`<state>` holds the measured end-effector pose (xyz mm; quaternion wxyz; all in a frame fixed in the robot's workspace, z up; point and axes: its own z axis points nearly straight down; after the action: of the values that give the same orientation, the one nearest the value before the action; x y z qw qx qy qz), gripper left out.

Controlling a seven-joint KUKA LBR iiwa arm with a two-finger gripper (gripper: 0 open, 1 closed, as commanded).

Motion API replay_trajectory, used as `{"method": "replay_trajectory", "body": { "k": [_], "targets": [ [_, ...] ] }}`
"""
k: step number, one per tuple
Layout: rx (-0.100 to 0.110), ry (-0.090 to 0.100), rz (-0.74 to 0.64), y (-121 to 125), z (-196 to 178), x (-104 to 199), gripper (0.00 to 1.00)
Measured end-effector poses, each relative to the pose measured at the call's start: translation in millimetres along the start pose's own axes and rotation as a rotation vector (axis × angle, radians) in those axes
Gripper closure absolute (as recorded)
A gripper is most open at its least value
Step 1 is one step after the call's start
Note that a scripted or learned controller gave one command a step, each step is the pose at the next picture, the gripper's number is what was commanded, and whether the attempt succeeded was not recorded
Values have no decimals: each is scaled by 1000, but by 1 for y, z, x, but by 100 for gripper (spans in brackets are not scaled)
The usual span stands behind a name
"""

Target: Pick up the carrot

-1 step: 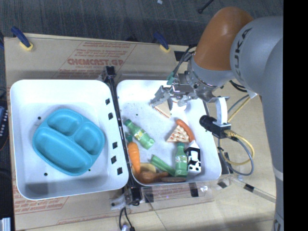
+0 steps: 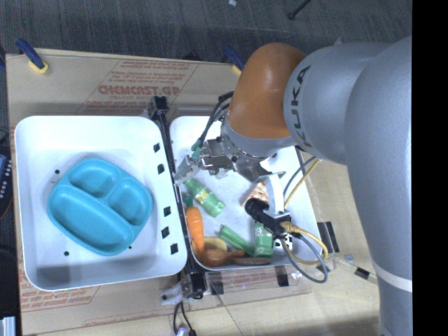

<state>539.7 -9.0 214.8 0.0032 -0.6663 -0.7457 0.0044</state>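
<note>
The orange carrot (image 2: 194, 229) lies lengthwise along the left wall of the right bin (image 2: 297, 201), near its front corner. Its lower end rests against a pile of other toy food. My gripper (image 2: 199, 159) hangs over the back left part of that bin, above and behind the carrot and apart from it. The grey arm with its orange band (image 2: 266, 93) covers much of the bin's back half.
Green pieces (image 2: 210, 200) (image 2: 236, 238) (image 2: 263, 241), a yellowish piece (image 2: 214, 243) and a brown one (image 2: 231, 257) crowd the right bin's front. A tan cone-like thing (image 2: 257, 196) lies mid-bin. The left bin (image 2: 42, 135) holds a blue sectioned plate (image 2: 100, 205). Cables (image 2: 308, 247) trail at right.
</note>
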Motion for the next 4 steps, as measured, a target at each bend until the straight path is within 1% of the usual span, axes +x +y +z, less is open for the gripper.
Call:
{"method": "replay_trajectory", "body": {
  "k": [1,2,3,4],
  "targets": [
    [-1,1,153,-46,24,-32,0],
    [-5,0,270,-38,24,-12,0],
    [-4,1,123,33,23,-63,0],
    [1,4,171,-33,25,-6,0]
  ]
}}
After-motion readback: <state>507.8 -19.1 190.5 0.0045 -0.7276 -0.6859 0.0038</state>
